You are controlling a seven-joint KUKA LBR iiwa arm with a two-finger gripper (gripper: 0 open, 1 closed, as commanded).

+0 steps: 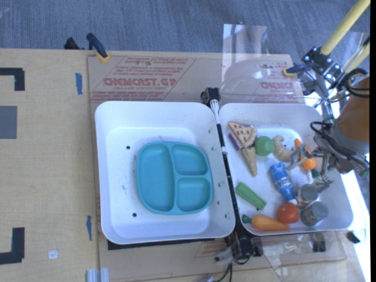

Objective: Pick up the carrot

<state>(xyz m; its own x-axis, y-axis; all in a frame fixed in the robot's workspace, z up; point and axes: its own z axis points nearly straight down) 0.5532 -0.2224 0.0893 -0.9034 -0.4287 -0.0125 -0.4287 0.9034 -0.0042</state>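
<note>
Orange and tapered, the carrot (269,222) lies on its side at the near edge of the right bin (343,207), stalk end toward the divider and thick end touching the tomato (287,212). A green pod (251,195) lies just above it, and two small cans (311,204) crowd the tomato's far side. The gripper (314,172) hangs over the bin's right half, above the blue bottle (282,181) and the cans, well apart from the carrot; its metal parts blur into the clutter beneath, so I cannot tell whether the claw is wide or narrow, and nothing shows between its tips. The left bin (111,157) bears a teal tray (174,177) and plays no part. For a clean pick, I judge the arm should travel toward the near left corner and centre over the carrot's middle, away from the tomato end. The jaws should close across the short width, so the wrist wants turning until the fingers straddle the long axis at right angles. Descend with the claw wide; the near wall sits just beside the carrot, so one finger has little room there and may catch the rim. A grip too near the thick end risks nudging the tomato or clamping both. Lift straight up before any sideways move.
</note>
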